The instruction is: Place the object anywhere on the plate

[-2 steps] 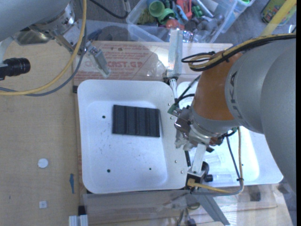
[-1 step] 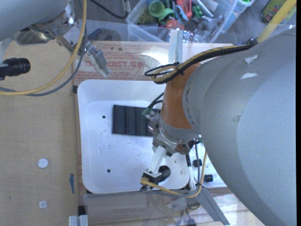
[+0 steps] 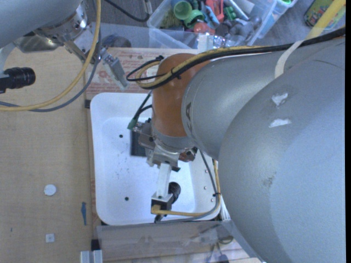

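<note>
Looking down at a slant, we see the big grey arm with its orange band point(image 3: 170, 100) reaching in from the right and covering most of the right half of the view. Its wrist hangs low over the shallow white bin point(image 3: 112, 166), and the pincer point(image 3: 160, 159) sits roughly over the bin's middle. The wrist hides its tip, so we cannot tell how far open it is or whether it has hold of anything. A dark rectangular piece point(image 3: 136, 143) sits just beside the wrist, on its left in the view; it may be part of the robot or something lying in the bin, and we cannot say which. We also cannot tell where the task's thing lies, since the arm hides much of the bin floor. The bare part of the floor shows a few small dark specks point(image 3: 126, 198).

The bin rests on the brown wooden tabletop point(image 3: 44, 147), where a small white disc point(image 3: 50, 189) lies well apart from the bin, to its left. Behind the bin lies a pale board with red print point(image 3: 129, 59). Beyond that stands a clear plastic tub of mixed coloured toys point(image 3: 219, 10). Loose yellow cables point(image 3: 82, 84) loop across the upper left.
</note>
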{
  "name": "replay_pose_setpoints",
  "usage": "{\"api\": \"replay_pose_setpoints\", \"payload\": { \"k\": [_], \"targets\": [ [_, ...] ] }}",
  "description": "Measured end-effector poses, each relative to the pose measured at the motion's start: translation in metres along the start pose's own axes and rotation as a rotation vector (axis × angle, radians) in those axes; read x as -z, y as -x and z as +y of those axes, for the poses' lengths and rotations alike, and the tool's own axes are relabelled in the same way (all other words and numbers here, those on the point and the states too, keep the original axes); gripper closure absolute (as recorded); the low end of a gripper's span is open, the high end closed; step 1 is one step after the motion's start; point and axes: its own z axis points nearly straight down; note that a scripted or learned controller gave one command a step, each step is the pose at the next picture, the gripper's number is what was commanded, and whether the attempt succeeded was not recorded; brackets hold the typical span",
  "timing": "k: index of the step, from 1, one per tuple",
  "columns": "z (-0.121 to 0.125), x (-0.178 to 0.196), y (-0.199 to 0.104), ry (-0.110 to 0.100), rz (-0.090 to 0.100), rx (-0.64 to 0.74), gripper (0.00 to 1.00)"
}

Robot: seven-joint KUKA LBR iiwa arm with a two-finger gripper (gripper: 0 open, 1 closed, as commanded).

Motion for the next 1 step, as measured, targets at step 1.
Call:
{"api": "replay_pose_setpoints", "payload": {
  "k": [1],
  "targets": [
    [0.0530, -0.0654, 0.0429, -0.004, -0.002, 0.018, 1.00]
  ]
}}
